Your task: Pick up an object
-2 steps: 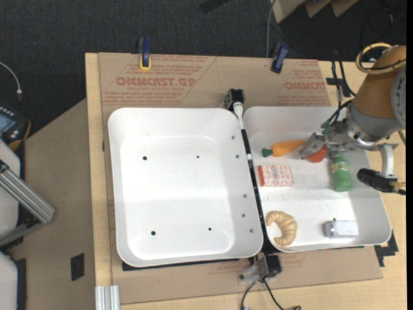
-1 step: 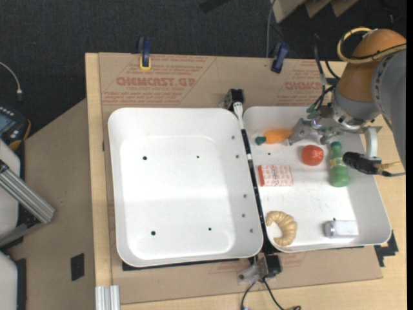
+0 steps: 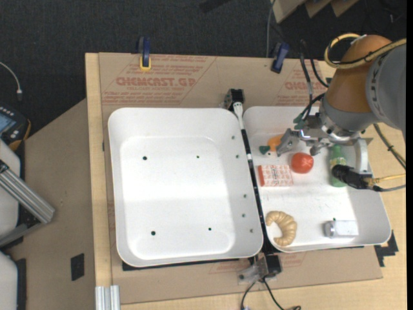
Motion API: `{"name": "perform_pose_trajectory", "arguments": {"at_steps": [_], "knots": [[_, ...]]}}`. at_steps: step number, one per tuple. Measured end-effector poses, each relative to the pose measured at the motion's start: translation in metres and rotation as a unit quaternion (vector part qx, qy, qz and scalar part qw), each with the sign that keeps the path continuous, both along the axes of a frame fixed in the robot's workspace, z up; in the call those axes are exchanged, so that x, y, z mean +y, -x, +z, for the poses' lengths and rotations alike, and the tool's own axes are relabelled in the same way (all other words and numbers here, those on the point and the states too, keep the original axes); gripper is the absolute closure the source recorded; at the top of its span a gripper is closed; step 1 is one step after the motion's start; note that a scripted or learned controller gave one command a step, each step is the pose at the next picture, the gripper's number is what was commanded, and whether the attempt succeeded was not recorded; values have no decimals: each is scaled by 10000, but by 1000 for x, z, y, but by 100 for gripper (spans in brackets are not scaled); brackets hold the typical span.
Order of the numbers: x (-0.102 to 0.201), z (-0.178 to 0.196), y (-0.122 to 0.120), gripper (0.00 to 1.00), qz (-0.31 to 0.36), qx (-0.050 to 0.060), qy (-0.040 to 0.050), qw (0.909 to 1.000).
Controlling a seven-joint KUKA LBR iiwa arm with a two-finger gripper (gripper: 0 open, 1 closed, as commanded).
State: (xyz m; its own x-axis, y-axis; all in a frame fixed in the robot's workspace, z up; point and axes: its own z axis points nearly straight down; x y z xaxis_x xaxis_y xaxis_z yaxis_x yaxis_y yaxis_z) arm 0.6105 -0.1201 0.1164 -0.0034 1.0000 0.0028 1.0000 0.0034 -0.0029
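My gripper (image 3: pixel 301 144) hangs over the right bin (image 3: pixel 368 228), below the orange wrist band. Its two fingers are spread apart and open, with nothing between them. Just in front of the fingertips, a red ball (image 3: pixel 302 163) rests on the bin floor. To its left lies a red-and-white printed packet (image 3: pixel 275 175). An orange piece with a green end (image 3: pixel 271 146) lies beside the left finger. A green bottle (image 3: pixel 337 168) lies to the right of the ball, partly under the wrist.
A tan croissant-shaped thing (image 3: pixel 282 227) and a small clear-and-white piece (image 3: pixel 340 228) lie near the right bin's front edge. The left bin (image 3: pixel 129 173) stands alongside, separated by a black divider (image 3: pixel 248 166). Cables (image 3: pixel 377 183) trail off to the right of the arm.
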Motion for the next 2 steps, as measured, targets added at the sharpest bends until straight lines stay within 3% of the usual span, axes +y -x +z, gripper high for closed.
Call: {"name": "perform_pose_trajectory", "arguments": {"at_steps": [1, 2], "knots": [[31, -34, -10, 0, -1, 10, 2, 10000], [-19, -32, 52, 0, -49, 16, 19, 10000]]}}
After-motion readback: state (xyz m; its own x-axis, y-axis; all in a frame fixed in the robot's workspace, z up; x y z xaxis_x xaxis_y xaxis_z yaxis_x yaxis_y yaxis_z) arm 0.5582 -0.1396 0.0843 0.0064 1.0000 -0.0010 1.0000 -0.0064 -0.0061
